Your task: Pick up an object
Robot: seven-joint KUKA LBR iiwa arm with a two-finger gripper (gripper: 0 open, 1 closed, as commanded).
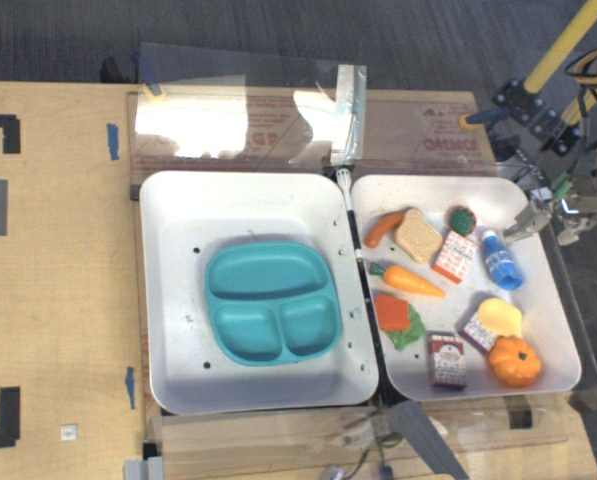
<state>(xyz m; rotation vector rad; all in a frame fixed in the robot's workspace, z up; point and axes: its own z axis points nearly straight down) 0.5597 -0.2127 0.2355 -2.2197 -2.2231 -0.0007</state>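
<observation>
Hovering at the right bin's [568, 368] right edge, the gripper [548, 208] grasps nothing I can see; finger state unclear. Descend squarely onto the bottle [499, 260] beside that edge.

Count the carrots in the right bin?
2. One carrot lies near the right bin's left-center, pointing right. A second, darker carrot lies tilted above it, beside the cracker. None looks hidden.
</observation>
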